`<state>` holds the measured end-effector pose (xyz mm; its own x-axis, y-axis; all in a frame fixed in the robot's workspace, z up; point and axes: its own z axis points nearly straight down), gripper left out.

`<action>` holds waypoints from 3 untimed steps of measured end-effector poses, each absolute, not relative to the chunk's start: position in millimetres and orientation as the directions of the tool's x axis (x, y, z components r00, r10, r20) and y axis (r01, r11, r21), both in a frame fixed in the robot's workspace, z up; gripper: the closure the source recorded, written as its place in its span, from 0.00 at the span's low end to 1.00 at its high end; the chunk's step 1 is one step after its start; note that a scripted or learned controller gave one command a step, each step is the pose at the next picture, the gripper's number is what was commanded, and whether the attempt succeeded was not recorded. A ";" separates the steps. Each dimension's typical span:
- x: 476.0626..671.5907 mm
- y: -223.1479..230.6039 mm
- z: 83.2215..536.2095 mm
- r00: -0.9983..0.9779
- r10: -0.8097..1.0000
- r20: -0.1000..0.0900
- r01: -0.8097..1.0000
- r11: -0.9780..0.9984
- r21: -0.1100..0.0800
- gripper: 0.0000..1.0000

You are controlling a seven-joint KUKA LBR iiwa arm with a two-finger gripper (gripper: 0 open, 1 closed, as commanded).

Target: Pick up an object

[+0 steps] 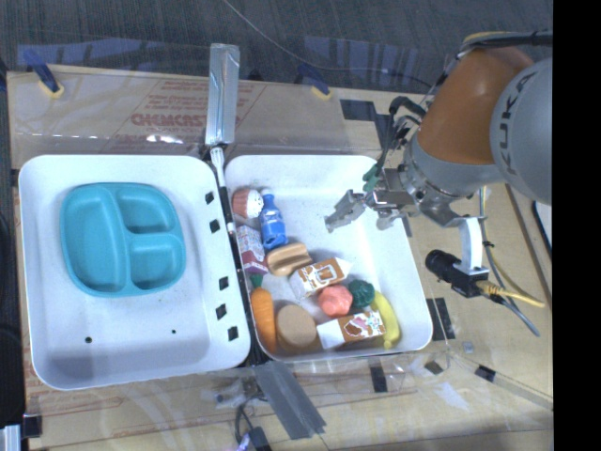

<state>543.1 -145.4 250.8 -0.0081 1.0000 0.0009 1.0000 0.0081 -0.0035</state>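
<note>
My gripper (349,211) hangs over the right bin (315,177), above its bare upper right part, with its fingers spread and nothing between them. Below and left of it lies a heap of toy food: a blue bottle (272,225), a hot dog bun (287,256), a small carton (317,275), a red tomato-like ball (335,300), a green piece (362,294), a banana (386,319), a second carton (355,328), a round brown bun (296,327) and an orange carrot (262,315). A round red-and-white item (246,202) sits by the bin's left wall.
The left bin (56,346) holds a teal divided tray (122,238). A grey metal divider post (222,92) stands between the bins at the back. The arm's orange band (470,101) and grey body fill the upper right.
</note>
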 end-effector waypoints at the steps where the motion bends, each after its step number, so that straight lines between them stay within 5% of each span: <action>1: 499.0 -187.2 129.6 -0.142 0.990 0.002 0.990 0.142 -0.005 0.00; 2: 501.1 -210.3 158.0 -0.363 0.932 -0.001 0.932 0.363 0.000 0.00; 3: 488.6 -209.8 112.0 -0.356 0.934 -0.007 0.934 0.356 0.012 0.00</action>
<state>488.6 -209.8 112.0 -0.3560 0.9345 -0.0070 0.9344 0.3560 0.0118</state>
